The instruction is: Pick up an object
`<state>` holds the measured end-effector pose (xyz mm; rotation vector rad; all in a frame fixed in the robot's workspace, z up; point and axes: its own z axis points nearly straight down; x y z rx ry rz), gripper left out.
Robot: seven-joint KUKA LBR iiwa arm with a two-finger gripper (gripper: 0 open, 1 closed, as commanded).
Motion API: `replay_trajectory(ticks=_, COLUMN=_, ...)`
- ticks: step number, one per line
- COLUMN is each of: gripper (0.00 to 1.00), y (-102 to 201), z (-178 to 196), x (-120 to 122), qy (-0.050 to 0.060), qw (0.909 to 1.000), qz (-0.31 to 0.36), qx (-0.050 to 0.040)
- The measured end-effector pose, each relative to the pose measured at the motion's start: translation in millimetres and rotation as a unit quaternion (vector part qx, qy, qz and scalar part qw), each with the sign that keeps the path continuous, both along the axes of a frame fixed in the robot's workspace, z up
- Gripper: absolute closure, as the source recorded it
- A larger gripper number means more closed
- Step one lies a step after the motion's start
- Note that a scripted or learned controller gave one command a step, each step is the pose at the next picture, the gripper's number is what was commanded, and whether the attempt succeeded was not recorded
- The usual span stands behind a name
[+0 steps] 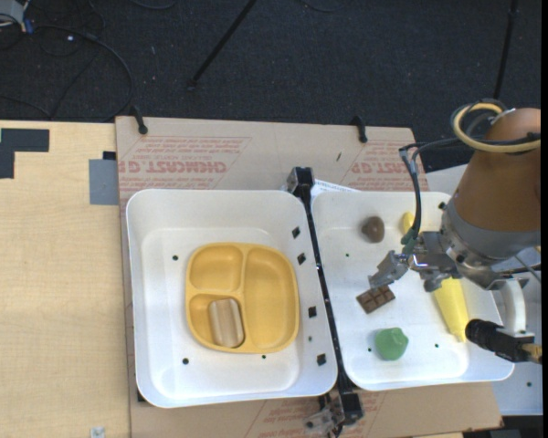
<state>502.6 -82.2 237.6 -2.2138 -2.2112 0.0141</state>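
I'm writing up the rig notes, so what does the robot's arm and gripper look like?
The arm is bulky and rounded, orange-brown on top with a grey section below. A dark cable loops down its side to the wrist. The gripper is small, grey metal with thin fingers.

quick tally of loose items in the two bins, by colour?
Yellow: 2, the divided tray and a long piece
Brown: 2, a round lump and a flat block
Green: 1, a chunk
Tan: 1, a piece in the tray
Total: 6

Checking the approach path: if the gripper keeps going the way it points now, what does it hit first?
Likely the brown chocolate-like block, lying just below-left of the gripper in the right bin. Height above it is unclear from this slant.
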Motion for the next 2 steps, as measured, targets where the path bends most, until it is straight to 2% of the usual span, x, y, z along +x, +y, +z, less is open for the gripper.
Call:
replay_trajectory(ticks=1, gripper=0.00, y=0, z=5, x=2, qy=-0.005, qw=1.0000, qz=0.001, qx=-0.0006)
replay_trajectory(ticks=2, gripper=0.00, y=-6, z=-42, x=5, qy=-0.003, qw=1.0000, qz=0.000, qx=-0.0005)
